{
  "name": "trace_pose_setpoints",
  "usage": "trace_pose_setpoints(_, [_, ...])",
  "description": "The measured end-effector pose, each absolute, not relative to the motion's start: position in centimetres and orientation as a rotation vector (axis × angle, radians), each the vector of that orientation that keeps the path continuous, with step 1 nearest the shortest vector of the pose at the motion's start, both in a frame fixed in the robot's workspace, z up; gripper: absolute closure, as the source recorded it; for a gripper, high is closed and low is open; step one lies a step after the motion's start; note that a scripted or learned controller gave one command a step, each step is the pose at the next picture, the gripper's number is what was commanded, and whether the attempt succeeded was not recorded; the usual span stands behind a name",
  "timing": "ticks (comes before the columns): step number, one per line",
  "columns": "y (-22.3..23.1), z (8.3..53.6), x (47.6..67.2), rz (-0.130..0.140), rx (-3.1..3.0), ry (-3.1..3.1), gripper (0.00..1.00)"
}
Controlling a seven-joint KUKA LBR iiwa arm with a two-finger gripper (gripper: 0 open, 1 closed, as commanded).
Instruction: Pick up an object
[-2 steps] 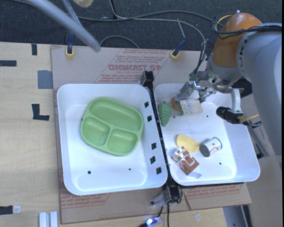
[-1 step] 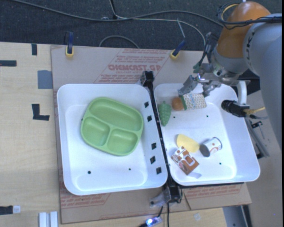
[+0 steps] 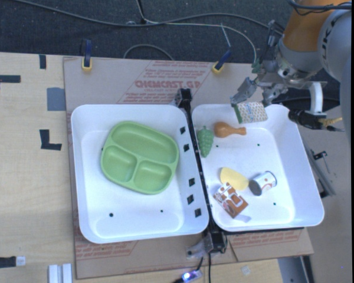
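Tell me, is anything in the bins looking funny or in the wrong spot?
One thing: a small speckled block is lifted above the right bin's back edge, pinched in the gripper. The green leafy toy leans against the divider wall. Everything else lies flat and unspilled.

We see the grey arm point(image 3: 336, 34) reaching in from the right at the top corner of the frame, its orange band point(image 3: 315, 13) bright above the wrist. The wrist angles down and to the left, carrying the gripper point(image 3: 248, 102) low at the far side of the bench. Its two fingers are closed around a small pale speckled block point(image 3: 251, 112), held between them.
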State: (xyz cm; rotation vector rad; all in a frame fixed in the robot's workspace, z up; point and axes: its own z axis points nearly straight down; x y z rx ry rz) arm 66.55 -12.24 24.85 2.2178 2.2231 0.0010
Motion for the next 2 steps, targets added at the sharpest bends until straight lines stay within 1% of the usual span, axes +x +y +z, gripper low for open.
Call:
trace_pose_setpoints(1, [-6.5,23.2,65.2,-0.007,2.219,2.233,1.0])
trace_pose_setpoints(2, [-0.1,22.3,64.5,-0.006,2.218,2.235,1.0])
